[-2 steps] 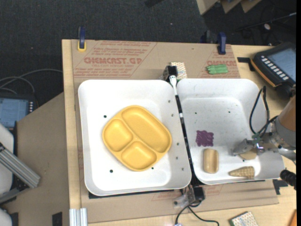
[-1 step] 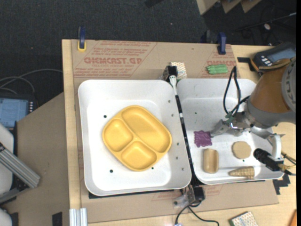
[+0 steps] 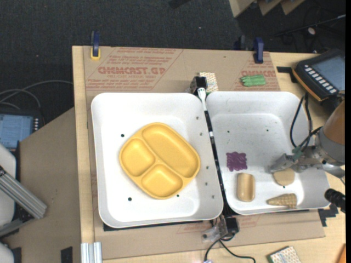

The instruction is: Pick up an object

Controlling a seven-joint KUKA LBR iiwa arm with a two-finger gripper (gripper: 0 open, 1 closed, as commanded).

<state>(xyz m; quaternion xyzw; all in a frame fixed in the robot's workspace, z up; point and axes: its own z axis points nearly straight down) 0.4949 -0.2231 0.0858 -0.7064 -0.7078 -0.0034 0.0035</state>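
I see the gripper (image 3: 281, 166) low in the right bin (image 3: 258, 106), just above a tan round piece (image 3: 284, 177) — I cannot tell its state. Close by lie a tan cylinder (image 3: 245, 187), a cone (image 3: 283, 201) and a purple piece (image 3: 236, 160).

In the right bin (image 3: 258, 106) lie four small things I could pick. A purple grape bunch (image 3: 236, 160) lies flat near the bin's left wall. Just below it a tan cylinder (image 3: 245, 187) lies on its side. A flat tan disc (image 3: 284, 177) sits further right, right at my tool (image 3: 281, 166). A waffle cone (image 3: 282, 201) lies by the near rim.
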